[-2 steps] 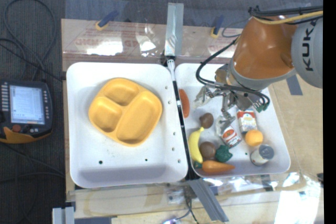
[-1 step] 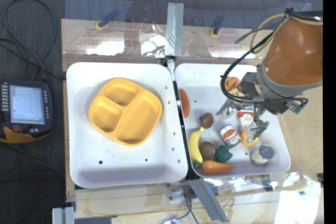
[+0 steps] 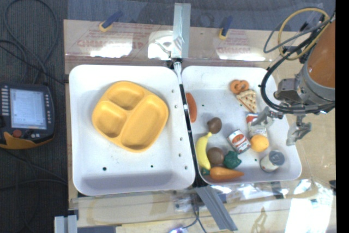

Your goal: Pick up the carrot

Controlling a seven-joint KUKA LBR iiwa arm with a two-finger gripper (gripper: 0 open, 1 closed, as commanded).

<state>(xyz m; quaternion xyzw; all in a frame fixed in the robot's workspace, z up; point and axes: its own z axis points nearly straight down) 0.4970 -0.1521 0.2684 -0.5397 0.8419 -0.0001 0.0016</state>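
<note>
Orange and tapered, the carrot (image 3: 225, 173) lies along the near wall of the right bin (image 3: 215, 80), just right of the banana (image 3: 202, 153) and touching the green vegetable (image 3: 232, 161) behind it. I'd bring the hand (image 3: 282, 125) left and nearer, turn it so its fingers straddle the carrot's width, and descend clear of the bin wall. At present the arm hangs over the bin's right edge, wrist pointing down, fingers spread apart with nothing between them, well apart from the carrot.
</note>
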